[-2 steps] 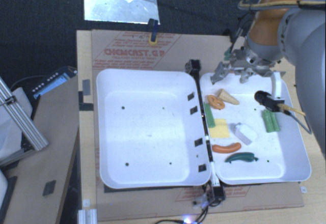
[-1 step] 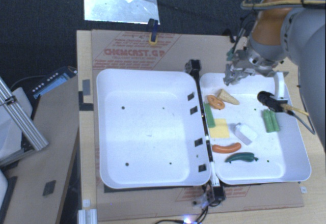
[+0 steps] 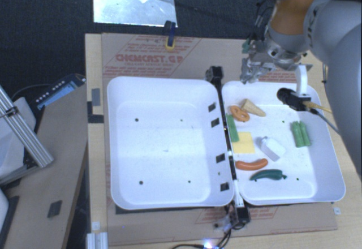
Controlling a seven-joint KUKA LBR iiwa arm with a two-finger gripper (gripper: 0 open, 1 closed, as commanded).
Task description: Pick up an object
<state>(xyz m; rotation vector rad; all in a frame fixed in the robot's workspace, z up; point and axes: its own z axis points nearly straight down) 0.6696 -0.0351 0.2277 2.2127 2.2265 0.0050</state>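
Grey two-finger gripper (image 3: 250, 76) hung over the 11 o'clock rim of the right shallow white bin (image 3: 325, 177). Nothing was seen in it, and whether the claw was wide or narrow could not be told from this angle. No object was lifted yet.

All candidates lay in that bin.
- The tan wedge-shaped piece (image 3: 253, 108) and orange ring-shaped piece (image 3: 238, 114) sat just beside each other at 11 o'clock. They were the closest to the gripper, at its 6 o'clock.
- The long green strip (image 3: 231, 128) ran along the 9 o'clock wall, with the flat yellow square (image 3: 244, 143) just beside it.
- The white rounded block (image 3: 270, 148) sat near centre.
- The pair of green sticks (image 3: 300, 133) sat at 3 o'clock.
- The orange sausage-shaped piece (image 3: 251, 164) and dark green pepper-shaped piece (image 3: 267, 175) lay near each other at 6 to 7 o'clock.

The left shallow white bin (image 3: 164, 146) sat at 9 o'clock of the right one.

Risks, as judged:
- A straight descent from here would likely meet the rim or the bare floor short of the wedge, and the claw would close on nothing.
- The wedge and ring were so close that the claw could catch both, knock one away, or pinch only an edge and drop it.
- The strip against the wall left little room on that side.
- The yellow square looked thin and could slip under a closing claw.
- The sausage piece would probably roll if nudged.
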